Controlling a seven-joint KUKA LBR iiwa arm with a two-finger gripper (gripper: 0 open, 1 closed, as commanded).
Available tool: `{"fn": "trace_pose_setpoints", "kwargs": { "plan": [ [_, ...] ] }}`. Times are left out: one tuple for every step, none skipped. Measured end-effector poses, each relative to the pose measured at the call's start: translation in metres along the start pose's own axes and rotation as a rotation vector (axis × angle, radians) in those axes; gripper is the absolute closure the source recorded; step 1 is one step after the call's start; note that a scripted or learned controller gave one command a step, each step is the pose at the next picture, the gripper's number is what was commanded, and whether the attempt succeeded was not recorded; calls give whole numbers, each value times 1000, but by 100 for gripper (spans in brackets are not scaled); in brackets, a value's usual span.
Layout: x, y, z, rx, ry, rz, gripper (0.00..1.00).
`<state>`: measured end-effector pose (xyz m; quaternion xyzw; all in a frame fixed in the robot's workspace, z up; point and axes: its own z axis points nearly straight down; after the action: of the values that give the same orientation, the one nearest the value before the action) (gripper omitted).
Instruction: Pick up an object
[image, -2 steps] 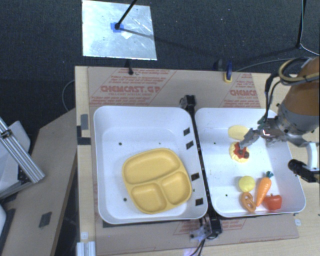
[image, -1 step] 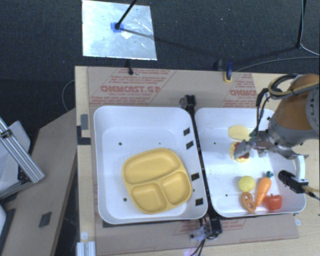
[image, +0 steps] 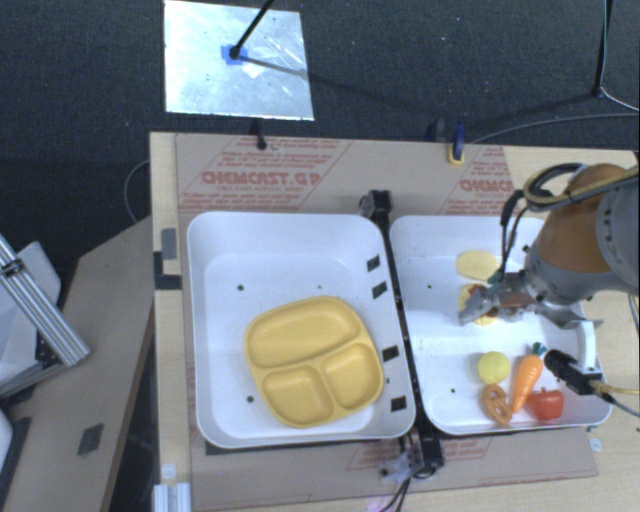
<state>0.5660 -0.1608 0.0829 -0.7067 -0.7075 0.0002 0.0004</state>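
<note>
The arm (image: 585, 240) reaches in from the right over the right bin (image: 430, 330), its orange band above the wrist, and the gripper (image: 478, 305) hangs low near the middle of that bin. Whether the pincer is open or closed cannot be told from this slanted view (the tip is small and blurred). A yellow piece (image: 484, 318) lies right under the tip, partly hidden by it. Another pale yellow object (image: 477, 264) sits just above the gripper, toward the bin's far wall. Near the front wall lie a yellow round fruit (image: 492, 366), a carrot (image: 525, 380), a red tomato (image: 546, 403) and an orange ring-shaped piece (image: 495, 404). The left bin (image: 230, 250) holds a yellow divided tray (image: 314, 358).
</note>
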Motion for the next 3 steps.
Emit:
{"fn": "trace_pose_setpoints", "kwargs": {
  "plan": [
    [0,1,-13,-4,-1,-1,100],
    [-3,-4,-75,-7,-2,0,100],
    [-2,-6,-139,-8,-2,-4,100]
  ]
}}
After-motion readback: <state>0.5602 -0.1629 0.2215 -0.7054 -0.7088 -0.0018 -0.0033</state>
